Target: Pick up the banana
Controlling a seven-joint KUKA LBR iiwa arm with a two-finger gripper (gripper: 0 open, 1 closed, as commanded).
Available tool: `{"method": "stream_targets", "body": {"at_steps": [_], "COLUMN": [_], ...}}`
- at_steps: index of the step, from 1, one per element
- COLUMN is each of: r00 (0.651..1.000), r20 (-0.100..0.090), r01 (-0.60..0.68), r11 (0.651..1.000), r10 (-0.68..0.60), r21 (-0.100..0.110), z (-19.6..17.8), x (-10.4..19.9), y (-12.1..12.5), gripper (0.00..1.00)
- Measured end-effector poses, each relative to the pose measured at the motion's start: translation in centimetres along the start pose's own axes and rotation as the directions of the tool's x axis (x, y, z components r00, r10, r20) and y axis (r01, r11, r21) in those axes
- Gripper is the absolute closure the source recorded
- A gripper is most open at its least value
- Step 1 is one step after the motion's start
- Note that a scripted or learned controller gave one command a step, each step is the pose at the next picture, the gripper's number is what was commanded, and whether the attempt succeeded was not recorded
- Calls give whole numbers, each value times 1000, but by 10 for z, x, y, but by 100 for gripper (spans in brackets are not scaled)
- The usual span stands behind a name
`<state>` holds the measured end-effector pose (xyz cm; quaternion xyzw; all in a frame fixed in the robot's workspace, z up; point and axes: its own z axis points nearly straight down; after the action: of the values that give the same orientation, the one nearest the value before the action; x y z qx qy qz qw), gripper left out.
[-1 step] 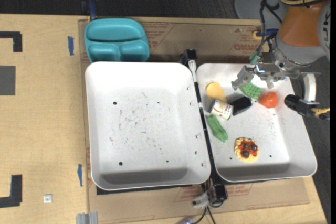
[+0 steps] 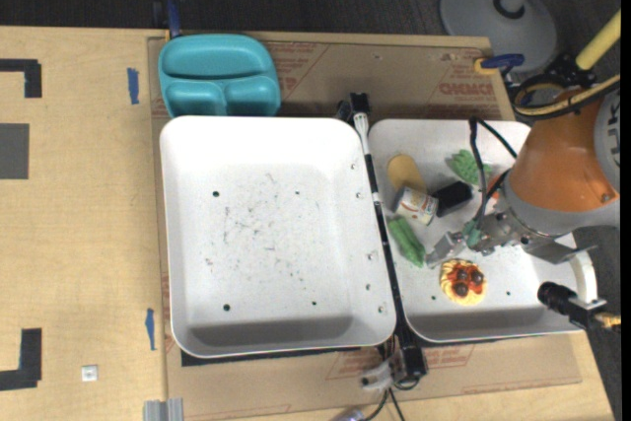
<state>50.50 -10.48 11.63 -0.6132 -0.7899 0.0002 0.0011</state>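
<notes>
Banana is lying in the right bin near its left wall, unheld, while the pincer is hovering low to its right, whether apart or together I cannot tell; reach step, next needing a shift left over it.

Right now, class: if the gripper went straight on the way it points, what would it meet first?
Probably the right white bin's floor, between the long green toy and the round yellow toy with red spots. The gripper seems to point downward, but depth is unclear.
</notes>
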Motion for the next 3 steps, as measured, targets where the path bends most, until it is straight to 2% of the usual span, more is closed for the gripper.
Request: {"method": "stream_targets", "body": {"at_steps": [1, 2, 3], "r00": [1000, 987, 977], "r20": [1, 1, 1], "r01": [31, -160, -214], "r11": [1000, 987, 977], "r10": [-31, 160, 214], "r21": [-3, -3, -3], "z": [31, -68, -68], "x": [12, 71, 161], "y": [-22, -6, 15], "gripper": [0, 0, 0]}}
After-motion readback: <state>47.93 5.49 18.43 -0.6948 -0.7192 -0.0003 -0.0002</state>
